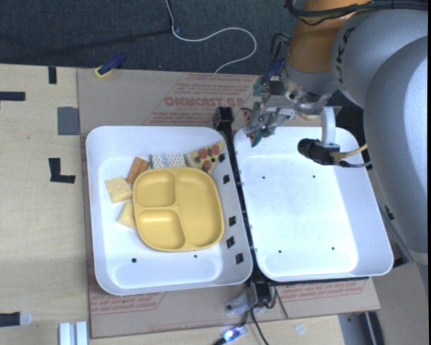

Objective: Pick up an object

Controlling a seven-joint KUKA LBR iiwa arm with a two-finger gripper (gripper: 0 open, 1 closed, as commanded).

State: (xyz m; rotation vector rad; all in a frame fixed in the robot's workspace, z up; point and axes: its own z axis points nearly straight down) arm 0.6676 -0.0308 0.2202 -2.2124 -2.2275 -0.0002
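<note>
A yellow divided plate [178, 208] lies in the left bin [108, 268]. Behind it and to its left lie several small things: a pale yellow cracker-like square [118, 189], an orange-brown piece [137, 168], a green-and-white patterned piece [167, 161] and a pizza-slice toy [207, 156]. My gripper [259, 129] hangs over the far left corner of the right bin [345, 264], close to the wall between the bins. It is small and dark against the bin, and nothing shows between its parts.
The grey arm with its orange band [323, 20] fills the upper right. A black cable clip [317, 150] juts over the right bin's far edge. Both bins rest on a cardboard sheet [194, 95]; a white cable [215, 38] lies behind.
</note>
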